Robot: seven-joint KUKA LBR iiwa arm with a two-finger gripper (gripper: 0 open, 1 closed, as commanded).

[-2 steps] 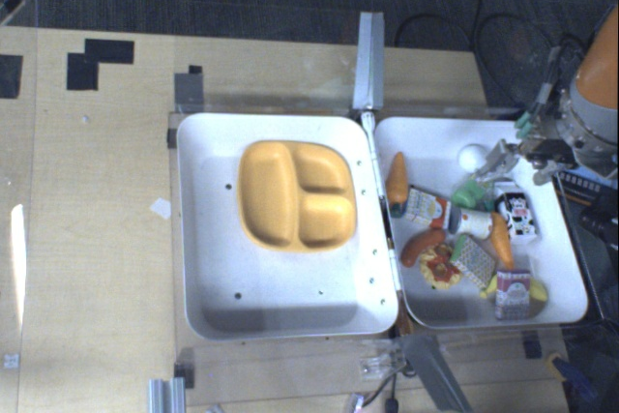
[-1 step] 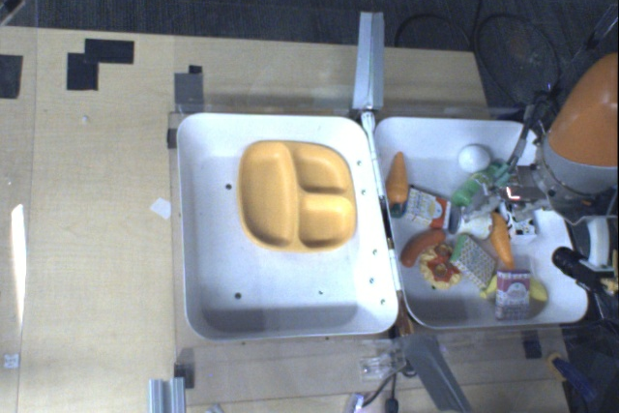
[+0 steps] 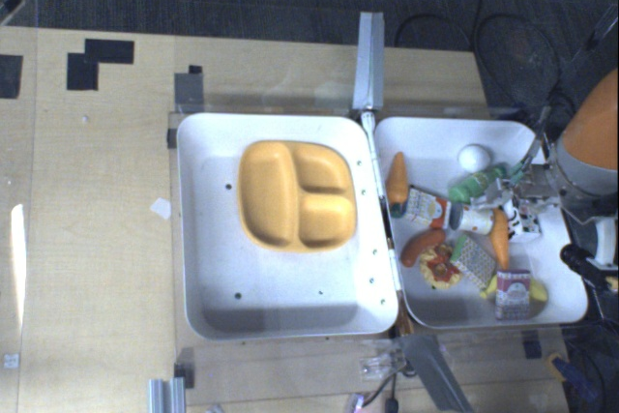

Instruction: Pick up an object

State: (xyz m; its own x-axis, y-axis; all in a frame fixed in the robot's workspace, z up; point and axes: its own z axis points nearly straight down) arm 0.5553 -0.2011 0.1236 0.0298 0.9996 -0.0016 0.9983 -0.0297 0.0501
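- The gripper [image 3: 522, 204] sits low at the right bin's [image 3: 426, 132] right edge, among the clutter; how far it is open, or whether it has anything, I cannot tell.
- Beside it lie a green bottle [image 3: 479, 183], a white ball [image 3: 474, 156] and an orange stick [image 3: 499, 239].
- A carrot [image 3: 397, 179] lies at that bin's left edge, a sausage [image 3: 422, 247] below it.
- A small box [image 3: 513, 293] rests near the front right corner.
- The left bin [image 3: 208, 237] holds a yellow tray [image 3: 295, 194] in the middle.

Right bin [image 3: 426, 138] crowded with items; left bin's [image 3: 208, 237] margins around yellow tray [image 3: 295, 193] open.
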